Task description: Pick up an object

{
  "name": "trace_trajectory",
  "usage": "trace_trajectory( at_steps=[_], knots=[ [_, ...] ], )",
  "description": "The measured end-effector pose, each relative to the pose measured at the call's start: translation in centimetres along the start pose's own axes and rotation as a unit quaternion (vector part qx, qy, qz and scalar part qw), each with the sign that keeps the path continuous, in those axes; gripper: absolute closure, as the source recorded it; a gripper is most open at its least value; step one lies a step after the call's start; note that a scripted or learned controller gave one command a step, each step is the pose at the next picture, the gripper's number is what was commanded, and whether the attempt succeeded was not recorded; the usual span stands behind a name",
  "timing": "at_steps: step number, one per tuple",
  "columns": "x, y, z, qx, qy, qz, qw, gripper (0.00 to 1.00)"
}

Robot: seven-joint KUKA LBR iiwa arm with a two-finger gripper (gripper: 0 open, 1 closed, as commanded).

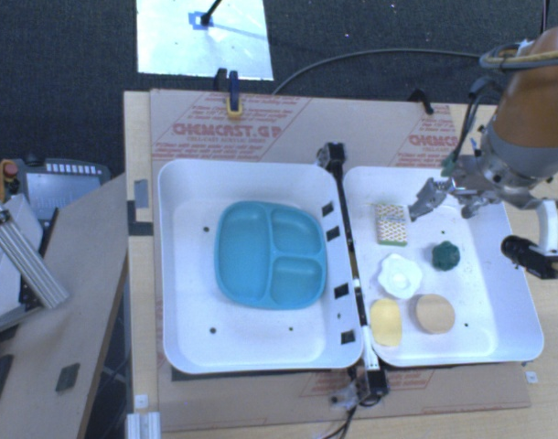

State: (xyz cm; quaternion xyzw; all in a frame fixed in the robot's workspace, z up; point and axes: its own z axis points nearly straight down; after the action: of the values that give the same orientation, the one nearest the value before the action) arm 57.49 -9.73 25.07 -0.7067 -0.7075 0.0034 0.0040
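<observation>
The right bin point(512, 337) holds several small toy foods. A yellowish waffle-textured block point(391, 223) lies at its upper left, and a dark green broccoli piece point(445, 255) sits to the right of it. Below them are a white fried egg point(400, 276), a yellow piece point(385, 323) and a tan round bun point(434, 314). My gripper point(446, 201) hangs over the upper part of this bin, above and between the waffle block and the broccoli. It is open with only white bin floor between the fingers.
The left bin point(183, 337) carries a blue divided plate point(270, 252). A black-clipped divider rim point(345, 245) separates the two bins. A black cable point(370, 58) runs behind the bins. A black part of the arm point(533, 256) sticks out over the right bin's right edge.
</observation>
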Motion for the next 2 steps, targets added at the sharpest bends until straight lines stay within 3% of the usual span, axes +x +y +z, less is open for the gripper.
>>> trace_trajectory(
  at_steps=[1,2],
  knots=[
    [0.0,0.2,-0.7,-0.006,0.000,-0.001,1.0000,0.00],
    [-0.5,0.4,5.4,-0.004,0.000,0.000,1.0000,0.00]
  ],
)
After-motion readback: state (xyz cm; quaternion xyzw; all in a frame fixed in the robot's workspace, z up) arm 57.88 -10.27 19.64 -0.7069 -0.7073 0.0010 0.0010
